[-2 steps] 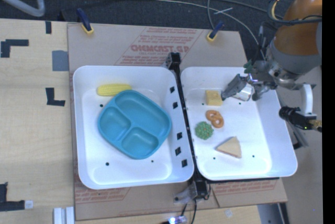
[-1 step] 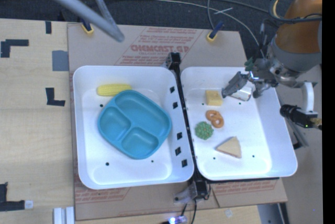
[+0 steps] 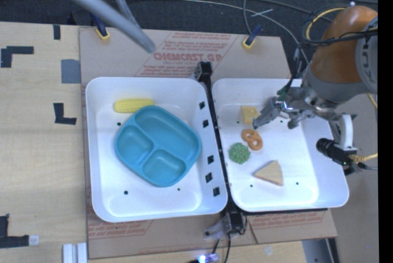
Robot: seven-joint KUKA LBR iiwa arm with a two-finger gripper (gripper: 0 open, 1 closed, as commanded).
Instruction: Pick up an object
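Over the right bin: the gripper (image 3: pixel 277 114) of the grey KUKA arm (image 3: pixel 336 65) hangs low above the right bin (image 3: pixel 307 191), fingers spread with nothing between them, tips pointing toward the bin's upper left.
Nearest target: a small yellow block (image 3: pixel 249 113) lies just beside the fingertips, apparently not yet touched.
Other candidates: an orange pretzel-shaped ring (image 3: pixel 252 139), a green knobbly ball (image 3: pixel 239 153) just beside it, and a tan wedge (image 3: pixel 269 172) nearer the front wall.
Doing it well: the fingers probably need to straddle the block squarely and drop fully before closing; a glancing approach could shove it toward the divider.
Materials: the items look like moulded toy food, smooth and light; the ring is thin and flat, the ball bumpy, the wedge flat-faced and likely easiest to pinch across its sides.
Left bin: the left bin (image 3: pixel 101 194) holds a sky-blue compartment tray (image 3: pixel 158 145), glossy and rounded, with a yellow corn cob (image 3: pixel 133 105) touching its far edge.
Surface: both bins are white, shallow plastic on brown cardboard (image 3: pixel 184 53).
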